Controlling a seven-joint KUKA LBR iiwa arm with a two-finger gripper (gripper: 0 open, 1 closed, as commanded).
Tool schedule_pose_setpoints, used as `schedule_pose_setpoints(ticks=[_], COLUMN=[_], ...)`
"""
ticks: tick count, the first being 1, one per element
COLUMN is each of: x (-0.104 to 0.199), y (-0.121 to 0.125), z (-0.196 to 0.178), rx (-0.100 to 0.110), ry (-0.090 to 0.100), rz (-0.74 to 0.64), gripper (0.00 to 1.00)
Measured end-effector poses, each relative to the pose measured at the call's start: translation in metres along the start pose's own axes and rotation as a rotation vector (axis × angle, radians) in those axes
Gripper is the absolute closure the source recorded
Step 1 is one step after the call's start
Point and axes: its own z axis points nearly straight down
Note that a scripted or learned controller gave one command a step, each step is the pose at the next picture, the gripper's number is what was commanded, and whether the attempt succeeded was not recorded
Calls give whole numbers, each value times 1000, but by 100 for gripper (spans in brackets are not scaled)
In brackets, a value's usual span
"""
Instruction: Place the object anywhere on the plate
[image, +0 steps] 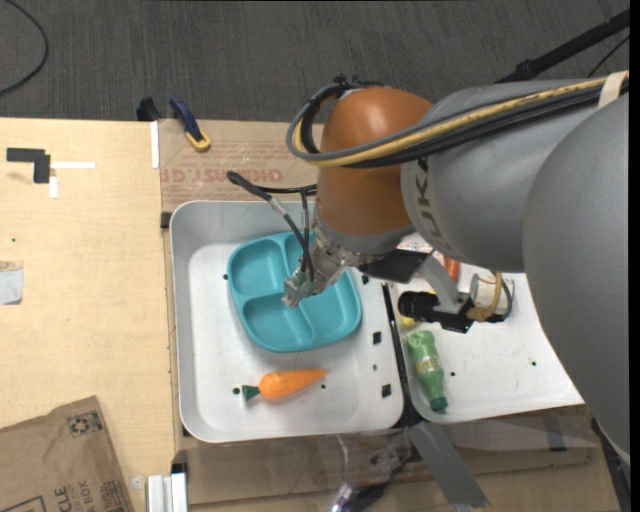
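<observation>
A teal divided plate (290, 300) lies in the left white bin (200, 330). An orange toy carrot (287, 384) with a dark green stem lies on the bin floor below the plate, apart from it. My gripper (297, 290) hangs over the plate's middle, near its dividing ridge, its fingertips pointing down close to the plate surface. The arm's orange band and grey body cover the plate's upper right part and much of the right bin.
The right bin (500, 380) holds a green bottle-shaped toy (428, 368), a black object (430, 308) and a small pale item with an orange part (487, 293). Cardboard (240, 160) lies behind the bins. A blue and yellow clamp (190, 124) sits at the back.
</observation>
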Motion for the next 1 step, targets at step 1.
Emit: schedule_pose_setpoints(ticks=[1], x=[23], y=[-71], z=[100], rx=[2], ry=[2], rz=[124], gripper=[100])
